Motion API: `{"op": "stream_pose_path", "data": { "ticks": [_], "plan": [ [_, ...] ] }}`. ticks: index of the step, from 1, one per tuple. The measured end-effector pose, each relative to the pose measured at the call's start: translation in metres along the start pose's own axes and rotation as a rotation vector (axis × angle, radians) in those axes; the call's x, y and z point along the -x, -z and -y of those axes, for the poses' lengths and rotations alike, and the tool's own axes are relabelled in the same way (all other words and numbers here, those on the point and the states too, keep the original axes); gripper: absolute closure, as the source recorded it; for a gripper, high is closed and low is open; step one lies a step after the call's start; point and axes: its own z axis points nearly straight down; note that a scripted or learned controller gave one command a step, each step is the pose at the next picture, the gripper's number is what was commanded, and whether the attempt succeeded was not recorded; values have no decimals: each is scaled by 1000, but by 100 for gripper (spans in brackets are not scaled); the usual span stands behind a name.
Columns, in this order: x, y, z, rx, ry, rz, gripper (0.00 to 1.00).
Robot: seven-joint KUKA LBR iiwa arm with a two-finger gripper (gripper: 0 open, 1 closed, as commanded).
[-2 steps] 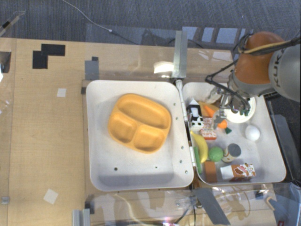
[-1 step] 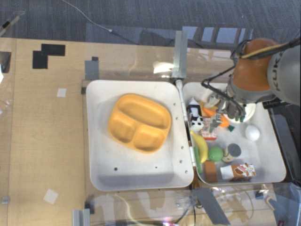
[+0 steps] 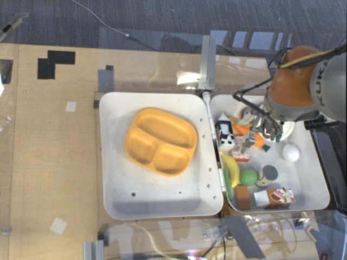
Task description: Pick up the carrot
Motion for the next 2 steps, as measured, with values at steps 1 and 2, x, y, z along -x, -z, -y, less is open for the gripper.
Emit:
{"op": "stream_pose_path", "data": {
  "ticks": [1,2],
  "plan": [
    [-2,-1,4,-3,-166,-8,0],
    [-17,0,8,-3,-387,-1,0]
  ]
}}
